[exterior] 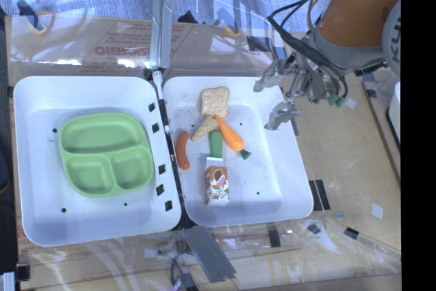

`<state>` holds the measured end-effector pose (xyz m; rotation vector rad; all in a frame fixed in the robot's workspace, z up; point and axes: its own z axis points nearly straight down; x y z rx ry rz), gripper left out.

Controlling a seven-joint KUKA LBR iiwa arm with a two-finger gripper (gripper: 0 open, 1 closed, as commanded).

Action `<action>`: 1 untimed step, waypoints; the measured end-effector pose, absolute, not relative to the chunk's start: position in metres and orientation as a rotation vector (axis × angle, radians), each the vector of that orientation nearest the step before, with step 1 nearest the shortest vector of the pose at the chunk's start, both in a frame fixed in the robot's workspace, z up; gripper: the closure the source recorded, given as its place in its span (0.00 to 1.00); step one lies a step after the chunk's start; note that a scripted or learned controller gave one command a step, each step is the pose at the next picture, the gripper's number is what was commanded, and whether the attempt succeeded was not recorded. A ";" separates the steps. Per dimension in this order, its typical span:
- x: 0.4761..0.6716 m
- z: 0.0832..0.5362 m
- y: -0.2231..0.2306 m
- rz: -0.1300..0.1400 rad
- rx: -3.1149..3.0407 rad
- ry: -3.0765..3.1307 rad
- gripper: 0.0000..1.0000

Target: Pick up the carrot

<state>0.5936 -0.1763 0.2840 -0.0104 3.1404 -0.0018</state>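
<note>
The carrot (230, 135) lies in the right bin (286, 180), near its middle, slanting from upper left to lower right, with its green stalk end pointing toward the bin's lower right. Its upper end touches a slice of bread (214, 101) and a pale stick-shaped piece (203, 129) that runs down-left from the bread. Just beside the carrot, on its left, a green item (215, 142) stands lengthwise above a small carton (217, 185) with a red-and-white label. A sausage (182, 149) lies close to the bin's left wall, apart from the carrot. The left bin (34, 146) carries a green divided plate (105, 155) with three compartments. The pincer (279, 97) hangs over the right bin's upper right corner, well apart from the carrot, its two fingers spread wide with nothing between them; one finger (267, 80) sits above the rim, the other (281, 115) lower, by the bin's right wall. The arm's grey body with cables reaches in over the worktop (347, 167) from the right
</note>
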 end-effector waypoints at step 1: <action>0.624 0.099 -0.153 -0.005 -0.061 3.129 0.00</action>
